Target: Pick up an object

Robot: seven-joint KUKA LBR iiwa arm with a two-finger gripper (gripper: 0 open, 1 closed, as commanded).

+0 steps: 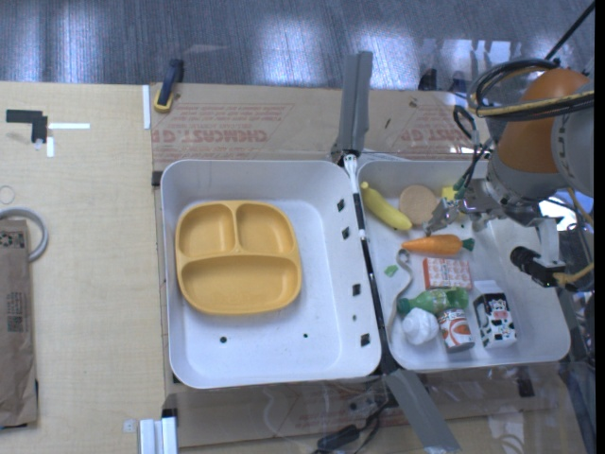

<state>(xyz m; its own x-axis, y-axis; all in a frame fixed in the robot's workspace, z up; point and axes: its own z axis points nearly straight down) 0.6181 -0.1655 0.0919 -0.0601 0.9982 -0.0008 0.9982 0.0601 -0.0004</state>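
Over the right bin (544,343), toward its far edge, my fingers (452,208) hang low among the clutter — whether they are spread or pressed together I cannot tell, since the wrist hardware crowds them. Nothing sits between them that I can make out. The carrot (435,245) lies just beside them, the banana (386,207) and a round tan piece (418,200) a little further along the far edge. The small cartons and can rest near the bin's near edge. The yellow divided plate (238,257) sits in the left bin (189,348). By my reckoning the pick is not yet made — closing and lifting remain.
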